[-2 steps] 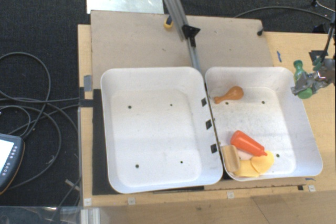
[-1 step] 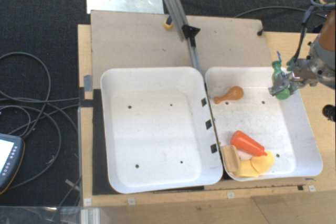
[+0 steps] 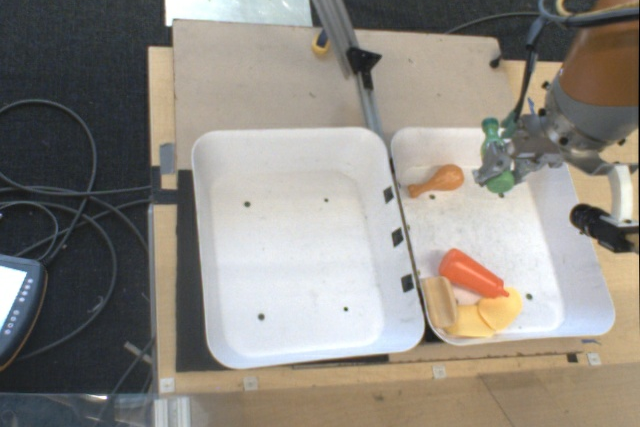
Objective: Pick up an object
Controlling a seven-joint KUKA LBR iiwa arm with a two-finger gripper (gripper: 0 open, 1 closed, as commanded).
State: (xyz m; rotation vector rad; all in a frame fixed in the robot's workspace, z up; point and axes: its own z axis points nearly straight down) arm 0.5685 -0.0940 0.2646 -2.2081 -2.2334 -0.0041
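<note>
Orange drumstick toy point(image 3: 438, 181) lies just left of the gripper point(image 3: 496, 167); grip state cannot be told. Risk: fingers descending off-centre nudge the rounded piece aside.

The floor of the left bin point(image 3: 290, 245) is left wholly open, so free passage is offered across it from any side. In the right bin point(image 3: 560, 260), room is narrowed: the near left corner is taken up by a clustered orange cone point(image 3: 472, 273), yellow pieces point(image 3: 495, 312) and a tan block point(image 3: 440, 304), all touching. A toy drumstick point(image 3: 438, 180) lies near the far left wall, just beside the gripper point(image 3: 497, 167). Open floor is found between drumstick and cluster, and along the right side. A slanted grey pole point(image 3: 330, 0) crosses above the tabletop point(image 3: 260, 75) behind the bins.
</note>
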